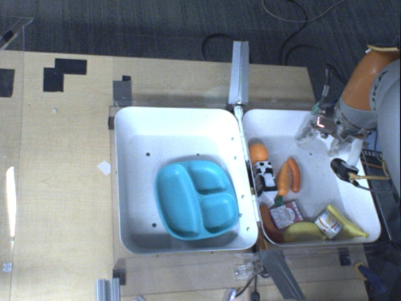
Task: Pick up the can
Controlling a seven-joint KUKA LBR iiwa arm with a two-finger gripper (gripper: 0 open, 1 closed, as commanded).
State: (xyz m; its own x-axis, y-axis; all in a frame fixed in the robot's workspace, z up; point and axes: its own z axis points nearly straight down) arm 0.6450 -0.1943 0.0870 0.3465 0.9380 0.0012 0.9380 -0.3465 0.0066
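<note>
Small labelled metal can (328,224) lies tipped in right bin's (313,121) near-right corner beside yellow banana (307,231) — likely light, rigid, slippery; grasp across round body. Two-finger gripper (326,133) far off — jaw state unreadable.

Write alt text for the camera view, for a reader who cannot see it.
A robot arm's tool hangs over the far right of the right bin, away from the can lying by a banana at its near edge. A carrot and an orange lie in the same bin; the left bin holds a blue tray.
</note>
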